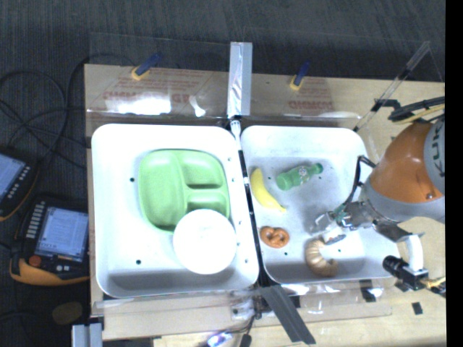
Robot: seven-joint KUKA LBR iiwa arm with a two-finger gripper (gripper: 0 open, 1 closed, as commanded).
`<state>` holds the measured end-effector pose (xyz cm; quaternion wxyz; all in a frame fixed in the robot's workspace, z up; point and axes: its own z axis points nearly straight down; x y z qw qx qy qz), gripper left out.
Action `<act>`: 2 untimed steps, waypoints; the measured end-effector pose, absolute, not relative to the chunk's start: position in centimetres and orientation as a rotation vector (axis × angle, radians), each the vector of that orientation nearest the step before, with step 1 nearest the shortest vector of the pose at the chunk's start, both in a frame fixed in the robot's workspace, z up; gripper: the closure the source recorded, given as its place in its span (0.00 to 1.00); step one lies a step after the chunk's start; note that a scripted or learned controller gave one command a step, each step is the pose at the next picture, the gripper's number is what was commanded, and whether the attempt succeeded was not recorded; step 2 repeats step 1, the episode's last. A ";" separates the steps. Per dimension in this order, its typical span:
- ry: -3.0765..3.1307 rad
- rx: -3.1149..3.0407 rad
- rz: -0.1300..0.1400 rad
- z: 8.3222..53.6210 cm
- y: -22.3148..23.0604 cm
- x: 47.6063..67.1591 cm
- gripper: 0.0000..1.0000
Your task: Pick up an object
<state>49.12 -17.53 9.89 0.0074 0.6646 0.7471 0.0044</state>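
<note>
Glossy white plastic bins [116, 194], a matt green plastic tray [170, 186], pale wooden bench [340, 96].

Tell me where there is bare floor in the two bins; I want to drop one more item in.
Left bin: bare strips left of the green tray and in front of the white plate. Right bin: bare along the far wall behind the bottle. Crowded: its near half, with banana, pretzel, bread roll and gripper.

My wooden bench [405, 96] sits on dark grey carpet [217, 9]. Black cables [29, 118] and two lit handheld screens [61, 233] lie left.
</note>
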 end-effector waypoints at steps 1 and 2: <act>2.093 2.342 -0.007 31.4 -9.6 49.4 1.00; 2.093 2.342 -0.007 31.4 -9.6 49.4 1.00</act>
